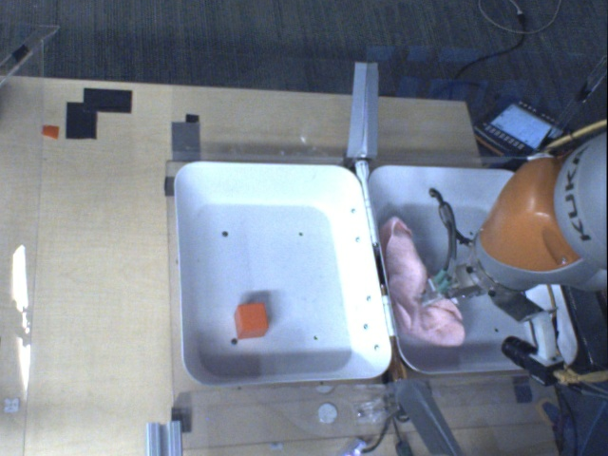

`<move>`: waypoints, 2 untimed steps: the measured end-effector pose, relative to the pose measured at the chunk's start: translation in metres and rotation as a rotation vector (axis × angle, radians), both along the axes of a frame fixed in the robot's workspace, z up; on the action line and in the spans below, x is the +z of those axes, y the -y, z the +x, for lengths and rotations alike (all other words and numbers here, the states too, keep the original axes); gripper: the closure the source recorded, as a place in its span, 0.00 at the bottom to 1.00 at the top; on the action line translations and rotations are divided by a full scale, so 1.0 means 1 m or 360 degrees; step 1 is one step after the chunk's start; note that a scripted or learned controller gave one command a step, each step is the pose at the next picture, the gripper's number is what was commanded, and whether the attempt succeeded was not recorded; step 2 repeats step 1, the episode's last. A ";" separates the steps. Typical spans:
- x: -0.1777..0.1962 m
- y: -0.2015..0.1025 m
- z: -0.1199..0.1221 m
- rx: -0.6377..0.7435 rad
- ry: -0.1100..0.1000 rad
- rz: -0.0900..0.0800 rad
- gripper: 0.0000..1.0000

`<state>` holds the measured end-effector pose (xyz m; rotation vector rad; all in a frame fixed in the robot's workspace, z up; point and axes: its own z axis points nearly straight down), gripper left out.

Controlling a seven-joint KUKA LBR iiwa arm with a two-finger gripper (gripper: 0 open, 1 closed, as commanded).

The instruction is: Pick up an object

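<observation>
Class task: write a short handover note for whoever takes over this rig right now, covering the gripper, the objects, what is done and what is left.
Gripper: low in the right bin, at the pink cloth; a grasp cannot be confirmed.
Objects: pink cloth lies along the right bin's left side; orange block sits in the left bin, near its front.
Done: arm has reached the cloth.
Left: secure a grip and lift an object.

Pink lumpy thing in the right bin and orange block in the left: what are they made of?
Pink lumpy thing: looks like soft cloth or plush, matte, with folds and a slumped outline. Orange block: looks rigid, flat faces and sharp edges, matte; foam, wood or plastic, can't tell which.
</observation>
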<state>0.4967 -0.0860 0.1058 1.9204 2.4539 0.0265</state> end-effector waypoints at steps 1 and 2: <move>0.093 -0.027 0.065 -0.0221 -0.0038 0.0007 1.00; 0.093 -0.027 0.065 -0.0221 -0.0038 0.0007 1.00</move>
